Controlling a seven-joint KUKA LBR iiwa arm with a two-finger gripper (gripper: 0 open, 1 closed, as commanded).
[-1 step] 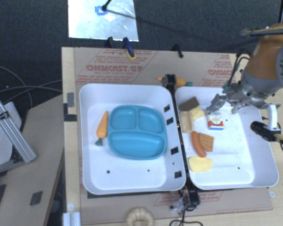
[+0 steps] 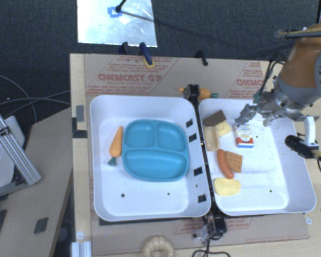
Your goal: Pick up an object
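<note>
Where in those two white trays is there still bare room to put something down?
Right bin: bare floor along its right half and near edge. Crowded at its left, where the sausage, cracker and small carton cluster. Left bin: bare strip along the near edge, below the blue plate and carrot.

A robotics lab: a cardboard-topped bench (image 2: pixel 150 71) on dark carpet, loose cables (image 2: pixel 21 98), an aluminium frame (image 2: pixel 10 149).

a blue divided plate (image 2: pixel 152 149) and an orange carrot (image 2: pixel 115 143) with a green tip lie in the white left bin (image 2: pixel 103 197); the white right bin (image 2: pixel 289 194) holds a red sausage (image 2: pixel 224 165), a yellow piece (image 2: pixel 227 187) and a red-and-white carton (image 2: pixel 244 136).
</note>
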